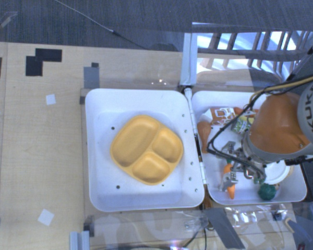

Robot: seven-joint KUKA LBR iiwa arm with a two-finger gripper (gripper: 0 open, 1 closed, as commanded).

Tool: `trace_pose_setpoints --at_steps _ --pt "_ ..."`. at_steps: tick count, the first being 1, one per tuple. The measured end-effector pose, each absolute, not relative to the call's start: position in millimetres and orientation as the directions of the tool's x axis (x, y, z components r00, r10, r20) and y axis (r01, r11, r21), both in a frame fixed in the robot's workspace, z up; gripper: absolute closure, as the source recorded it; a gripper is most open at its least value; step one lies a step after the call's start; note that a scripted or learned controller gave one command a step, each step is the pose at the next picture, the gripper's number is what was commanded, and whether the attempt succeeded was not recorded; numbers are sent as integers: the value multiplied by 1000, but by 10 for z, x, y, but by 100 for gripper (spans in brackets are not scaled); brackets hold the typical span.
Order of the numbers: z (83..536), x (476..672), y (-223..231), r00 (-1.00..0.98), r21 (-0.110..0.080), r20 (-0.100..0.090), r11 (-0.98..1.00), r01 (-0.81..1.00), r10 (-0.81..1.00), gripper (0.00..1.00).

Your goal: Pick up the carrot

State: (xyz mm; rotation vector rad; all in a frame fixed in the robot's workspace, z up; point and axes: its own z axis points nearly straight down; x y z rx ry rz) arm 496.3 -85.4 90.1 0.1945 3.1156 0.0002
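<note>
Arm over the right bin, down at the carrot.

We see the metal jaws low in the smooth white right bin, straddling the slim orange carrot; whether they are clamped on it we cannot tell. A rounded yellow three-part plate lies in the left bin.

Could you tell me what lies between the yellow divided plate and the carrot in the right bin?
In the camera view, between the yellow plate and the carrot lie bare left-bin floor, then the two bins' meeting rims, then a strip of right-bin floor.
</note>
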Motion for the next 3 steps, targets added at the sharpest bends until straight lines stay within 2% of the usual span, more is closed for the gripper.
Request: trace_pose_setpoints --at_steps 1,2,3 --pt "1026 4996 -842 -993 2 -27 993 118 118 100" --pt "1014 4936 -837 -995 -1 -11 995 -101 -101 100" --pt "1070 4973 -820 -960 -2 -9 960 -279 -279 100"
